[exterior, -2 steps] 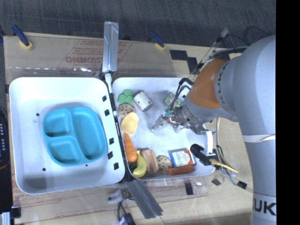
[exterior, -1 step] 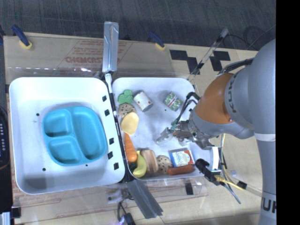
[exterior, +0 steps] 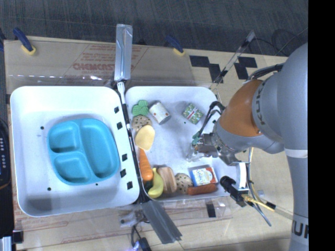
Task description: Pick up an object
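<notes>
Hand [exterior: 198, 149] is seen low in right bin [exterior: 175, 95], centre-right of frame; whether clenched or released cannot be told. Small blue packet [exterior: 202, 176] lies just below it. Blue tray [exterior: 84, 150] sits in left bin [exterior: 31, 101].

Two white bins sit side by side: the left bin [exterior: 21, 140] carries one blue divided tray [exterior: 81, 150]. The right bin [exterior: 172, 95] has two cookies [exterior: 140, 122], one carrot [exterior: 145, 163], one banana [exterior: 156, 187], one yellow chip [exterior: 145, 137], one small can [exterior: 159, 112], one green packet [exterior: 192, 113] and one blue-labelled box [exterior: 202, 177].
</notes>
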